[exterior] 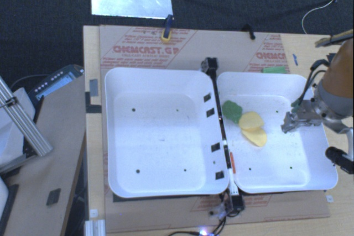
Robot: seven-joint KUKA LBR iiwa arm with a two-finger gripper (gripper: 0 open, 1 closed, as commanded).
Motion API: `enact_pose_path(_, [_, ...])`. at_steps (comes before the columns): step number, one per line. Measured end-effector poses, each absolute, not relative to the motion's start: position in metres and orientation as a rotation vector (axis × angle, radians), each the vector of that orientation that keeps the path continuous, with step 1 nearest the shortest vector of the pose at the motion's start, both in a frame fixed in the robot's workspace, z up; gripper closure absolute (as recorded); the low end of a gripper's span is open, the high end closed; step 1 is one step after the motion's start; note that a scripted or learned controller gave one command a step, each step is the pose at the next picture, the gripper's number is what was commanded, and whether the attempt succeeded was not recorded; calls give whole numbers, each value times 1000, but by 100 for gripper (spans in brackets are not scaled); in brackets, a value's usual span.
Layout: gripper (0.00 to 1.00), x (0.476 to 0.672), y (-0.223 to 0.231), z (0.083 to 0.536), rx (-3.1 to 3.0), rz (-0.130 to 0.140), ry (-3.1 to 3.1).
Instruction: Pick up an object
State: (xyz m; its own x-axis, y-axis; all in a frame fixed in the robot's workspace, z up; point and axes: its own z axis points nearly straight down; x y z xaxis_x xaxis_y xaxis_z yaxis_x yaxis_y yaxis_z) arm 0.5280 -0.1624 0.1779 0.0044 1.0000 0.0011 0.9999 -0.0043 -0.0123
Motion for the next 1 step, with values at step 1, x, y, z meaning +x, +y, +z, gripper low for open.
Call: enact_pose_path(1, [100, 557, -78, 303, -2214, -16, -2243])
